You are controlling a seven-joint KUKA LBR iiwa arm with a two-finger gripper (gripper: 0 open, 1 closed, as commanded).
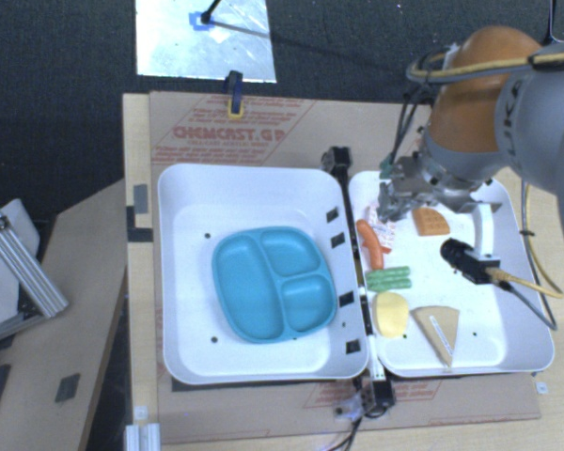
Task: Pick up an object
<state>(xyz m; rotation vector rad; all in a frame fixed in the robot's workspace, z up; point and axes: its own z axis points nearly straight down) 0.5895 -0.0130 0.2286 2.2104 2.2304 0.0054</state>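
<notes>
near stuff: a tan wedge (436, 325) and a yellow lump (391, 315) sit side by side by the near-left corner of the right bin (536, 346), both flat on the floor. Nobody's touching them.

green piece: a green bundle (388, 277) lies just past the yellow lump, close to the bin's left wall.

likely target: the carrot (368, 238), I'd say. It's further back along that same left wall.

carrot looks: small, orange and stick-shaped, lying at a slight slant. There's a pale bit beside its far end that I can't make out.

gripper (387, 212): it's down low right at the carrot's far end. Honestly can't tell if it's open or closed from here.

progress: looks like the reach is done and the pick isn't. Nothing's visibly off the floor, so the grab and the lift are both left.

further back: an orange-brown cracker (430, 222) sits just right of the gripper.

other bin: the left bin (169, 252) holds a blue divided plate (268, 285), not involved.
</notes>
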